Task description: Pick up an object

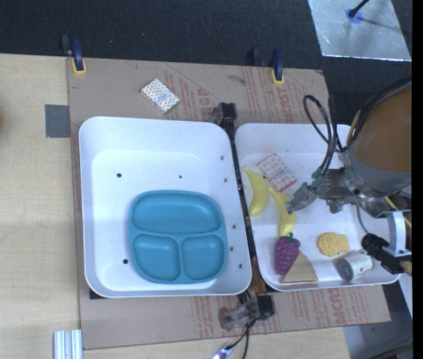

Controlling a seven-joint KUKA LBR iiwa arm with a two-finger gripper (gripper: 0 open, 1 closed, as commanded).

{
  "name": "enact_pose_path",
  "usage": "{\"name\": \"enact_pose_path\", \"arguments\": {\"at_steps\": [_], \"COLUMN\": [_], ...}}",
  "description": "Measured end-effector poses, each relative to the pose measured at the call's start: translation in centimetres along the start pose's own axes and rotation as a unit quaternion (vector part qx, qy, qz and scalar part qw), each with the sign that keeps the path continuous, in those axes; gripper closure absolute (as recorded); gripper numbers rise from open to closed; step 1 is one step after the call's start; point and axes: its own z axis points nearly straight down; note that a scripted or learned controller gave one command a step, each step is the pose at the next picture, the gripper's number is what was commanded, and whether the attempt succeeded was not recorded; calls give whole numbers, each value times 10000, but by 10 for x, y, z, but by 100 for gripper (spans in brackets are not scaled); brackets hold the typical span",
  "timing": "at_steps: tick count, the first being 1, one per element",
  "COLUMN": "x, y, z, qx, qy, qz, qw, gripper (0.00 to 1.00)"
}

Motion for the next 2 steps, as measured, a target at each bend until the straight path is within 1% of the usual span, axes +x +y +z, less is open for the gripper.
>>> {"name": "enact_pose_path", "arguments": {"at_steps": [1,2], "x": [6,3], "y": [-16,-38], "z": [72,85], "qx": [1,-4], "qy": [3,5], "qz": [-8,-6], "qw": [10000,10000], "gripper": [0,0]}}
